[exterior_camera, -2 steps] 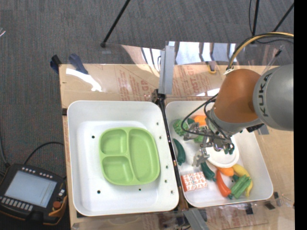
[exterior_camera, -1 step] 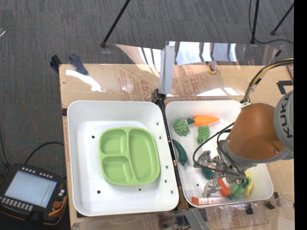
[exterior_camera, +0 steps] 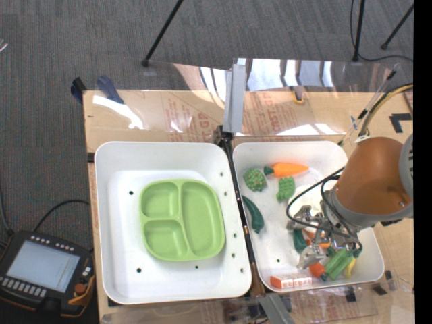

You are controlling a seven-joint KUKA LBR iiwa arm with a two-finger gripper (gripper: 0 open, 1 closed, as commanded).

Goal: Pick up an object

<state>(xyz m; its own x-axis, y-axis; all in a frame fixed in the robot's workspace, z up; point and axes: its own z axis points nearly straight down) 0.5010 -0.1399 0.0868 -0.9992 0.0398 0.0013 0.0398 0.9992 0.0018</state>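
Note:
My gripper (exterior_camera: 322, 247) is low in the right bin (exterior_camera: 266, 159), over a small heap of toy food at its front right. The heap includes green pieces (exterior_camera: 335, 265), an orange bit (exterior_camera: 317, 270) and a yellow piece (exterior_camera: 351, 267). The arm's orange band (exterior_camera: 370, 174) hangs above it and hides part of the heap. Farther back in the same bin lie an orange carrot (exterior_camera: 290, 169), a green broccoli (exterior_camera: 254, 178), a light green vegetable (exterior_camera: 285, 189) and a dark green cucumber (exterior_camera: 254, 214). A small orange-and-white box (exterior_camera: 291, 282) rests at the front wall.
The left bin (exterior_camera: 115, 160) holds a light green divided plate (exterior_camera: 181, 219). A metal post (exterior_camera: 234, 103) stands behind the bins' shared edge. A teach pendant (exterior_camera: 44, 270) lies on the floor at the lower left. Cables (exterior_camera: 307, 204) loop from the wrist.

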